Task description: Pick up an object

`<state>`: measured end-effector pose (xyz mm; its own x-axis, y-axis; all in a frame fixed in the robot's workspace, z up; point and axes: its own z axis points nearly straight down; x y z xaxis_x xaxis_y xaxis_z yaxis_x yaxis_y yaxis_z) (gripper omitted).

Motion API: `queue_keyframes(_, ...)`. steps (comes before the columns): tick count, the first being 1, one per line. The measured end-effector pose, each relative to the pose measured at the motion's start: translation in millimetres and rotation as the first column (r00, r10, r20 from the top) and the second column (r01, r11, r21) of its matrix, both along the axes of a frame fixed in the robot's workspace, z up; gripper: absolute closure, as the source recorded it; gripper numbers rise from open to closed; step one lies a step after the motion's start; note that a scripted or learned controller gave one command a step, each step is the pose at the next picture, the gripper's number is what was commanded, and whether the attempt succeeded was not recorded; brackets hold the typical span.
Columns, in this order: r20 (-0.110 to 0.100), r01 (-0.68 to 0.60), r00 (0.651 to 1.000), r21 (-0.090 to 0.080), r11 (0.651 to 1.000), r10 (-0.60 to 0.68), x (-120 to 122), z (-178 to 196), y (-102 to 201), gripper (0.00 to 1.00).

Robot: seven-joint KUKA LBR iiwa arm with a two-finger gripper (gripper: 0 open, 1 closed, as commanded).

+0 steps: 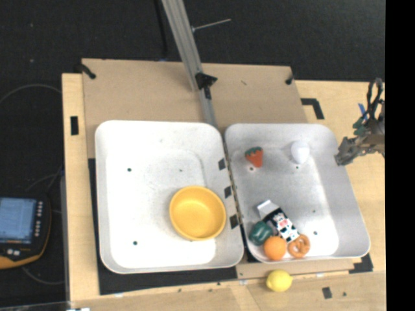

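Observation:
The right bin (337, 193) holds a red strawberry (254, 156) near its back left and a small white object (299, 152) near the back middle. Clustered at its front are a black and white box (279, 220), a green piece (261, 232), an orange ball (275, 249) and a pretzel-like ring (299, 245). A yellow bowl (197, 212) sits in the left bin (130, 161). My gripper (353, 149) hangs at the right bin's right rim, with nothing seen in it.
A yellow lemon (279, 280) lies on the bench in front of the right bin. A grey metal pole (188, 50) slants up from between the bins. A handheld pendant (23, 229) rests at the far left.

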<state>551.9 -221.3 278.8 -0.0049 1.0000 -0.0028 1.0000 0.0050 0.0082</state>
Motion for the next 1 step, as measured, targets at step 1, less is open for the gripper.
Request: queue_keyframes(1, -0.006, 0.0, 1.0, 0.001, 1.0, 0.0, 6.9, -9.0, 45.2, 1.0)
